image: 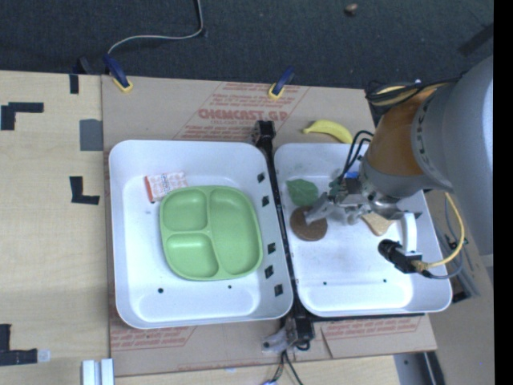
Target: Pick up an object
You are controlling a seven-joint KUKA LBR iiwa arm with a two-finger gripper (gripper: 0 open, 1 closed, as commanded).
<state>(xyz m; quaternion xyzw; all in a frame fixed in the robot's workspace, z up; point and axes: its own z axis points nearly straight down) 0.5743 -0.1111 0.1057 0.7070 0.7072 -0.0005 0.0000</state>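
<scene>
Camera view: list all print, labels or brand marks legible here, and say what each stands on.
"CHEMCAST GP", red print on the brown cardboard sheet behind the bins; the smaller lines under it are blurred.
Small red-and-white packet in the left bin: print too small to read.

Both bins are white with small black dots on their floors. The divided plate in the left bin is pale green; beside it lies a white packet with red-orange print. In the right bin, a dull green lump and a brown disc. A yellow banana lies behind that bin. The arm is grey with an orange band. The cardboard sheet is tan with red lettering; two clamps on it are blue and yellow. The counter is light wood with black tape marks
</scene>
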